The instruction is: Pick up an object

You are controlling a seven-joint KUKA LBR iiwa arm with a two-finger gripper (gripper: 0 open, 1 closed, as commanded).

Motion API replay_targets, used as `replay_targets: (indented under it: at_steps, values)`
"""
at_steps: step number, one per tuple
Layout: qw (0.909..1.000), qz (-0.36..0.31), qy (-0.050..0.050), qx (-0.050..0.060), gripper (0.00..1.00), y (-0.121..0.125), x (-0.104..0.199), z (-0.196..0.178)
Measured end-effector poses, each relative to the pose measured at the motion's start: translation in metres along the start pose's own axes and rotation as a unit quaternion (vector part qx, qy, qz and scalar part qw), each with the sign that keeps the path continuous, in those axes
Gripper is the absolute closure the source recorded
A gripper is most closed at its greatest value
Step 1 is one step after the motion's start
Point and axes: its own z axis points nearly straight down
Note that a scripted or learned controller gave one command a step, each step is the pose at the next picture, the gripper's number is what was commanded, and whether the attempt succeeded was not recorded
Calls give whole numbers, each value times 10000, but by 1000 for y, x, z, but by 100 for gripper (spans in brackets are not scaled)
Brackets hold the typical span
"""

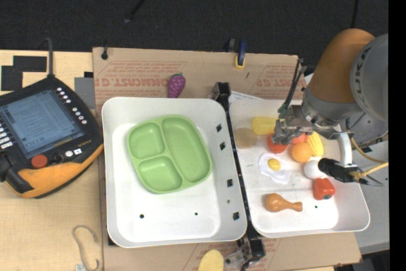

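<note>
Two white bins on a bench, seen from above, with a robot arm reaching into the right one.

At far left lies a control tablet (44,127) with an orange grip. The left bin (127,212) holds a green divided plate (169,153); a purple toy (176,85) sits on the cardboard behind it. The right bin (342,220) holds toy food: a yellow piece (263,125), a fried egg (273,166), a drumstick (282,203), a red tomato (277,144), an orange fruit (302,152), corn (315,143) and a red pepper (323,188). The gripper (287,128) hangs low over the tomato, between the yellow piece and the corn; whether it is open or grips anything cannot be told. The grey arm (361,85) enters from the right.
</note>
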Motion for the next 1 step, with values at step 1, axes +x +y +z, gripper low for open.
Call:
replay_targets:
  at_steps: [1]
  values:
    - [10000, 0, 0, 3, 100, -1, 4, -44]
